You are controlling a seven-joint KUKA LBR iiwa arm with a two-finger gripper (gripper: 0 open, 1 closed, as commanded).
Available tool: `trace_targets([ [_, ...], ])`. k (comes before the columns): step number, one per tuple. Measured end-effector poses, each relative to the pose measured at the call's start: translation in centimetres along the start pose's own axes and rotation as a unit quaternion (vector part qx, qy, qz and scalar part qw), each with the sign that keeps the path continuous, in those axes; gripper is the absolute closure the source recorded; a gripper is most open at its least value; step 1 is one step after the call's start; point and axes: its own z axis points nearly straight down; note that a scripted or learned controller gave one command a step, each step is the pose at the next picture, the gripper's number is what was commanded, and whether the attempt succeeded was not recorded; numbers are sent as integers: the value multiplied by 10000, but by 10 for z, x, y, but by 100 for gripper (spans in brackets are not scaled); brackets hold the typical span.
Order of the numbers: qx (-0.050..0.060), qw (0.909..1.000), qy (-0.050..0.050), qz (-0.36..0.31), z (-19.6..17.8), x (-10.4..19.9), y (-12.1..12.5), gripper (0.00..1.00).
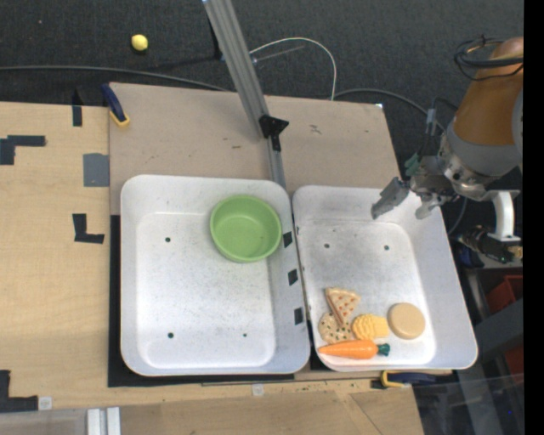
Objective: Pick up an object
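My gripper [406,201] hangs spread and empty above the right bin [357,223], well apart from the slim orange carrot [348,349] with its green tip.

Gripper [406,204] low — jaws spread, empty

a bowl [246,228] sits in the left bin [144,340]; toy foods [365,327] cluster in the right bin's [357,221] near corner.

A robotics lab: two shallow white plastic bins [144,255] on a taped plywood bench [51,170], loose black cables [297,51], dark carpet [357,25].
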Motion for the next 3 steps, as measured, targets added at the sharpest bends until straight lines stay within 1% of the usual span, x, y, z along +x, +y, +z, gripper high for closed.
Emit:
trace_targets([
  [1,0,10000,1,0,0,0,0,0],
  [2,29,10000,0,7,55,5,-10,0],
  [3,26,10000,-2,8,101,5,-18,0],
])
